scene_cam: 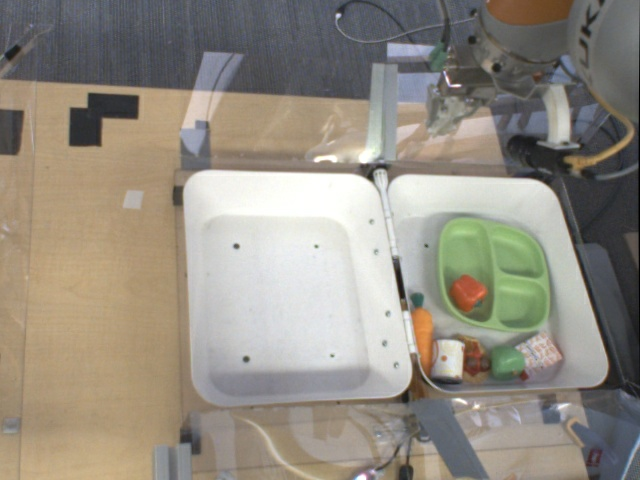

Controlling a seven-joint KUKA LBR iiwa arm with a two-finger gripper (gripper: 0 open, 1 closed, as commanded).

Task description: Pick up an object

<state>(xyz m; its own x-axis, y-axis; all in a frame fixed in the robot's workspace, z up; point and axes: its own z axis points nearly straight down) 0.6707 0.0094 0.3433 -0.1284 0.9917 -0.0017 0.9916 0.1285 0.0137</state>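
While the grey two-finger gripper (447, 108) hangs above the right white bin's (570, 230) far rim, jaw state unclear, approach remains: descend toward the red toy (468, 291) in the green divided plate (523, 248).

Grey arm (600, 18), orange band, black cables

Wooden bench (90, 298), grey carpet (200, 8)
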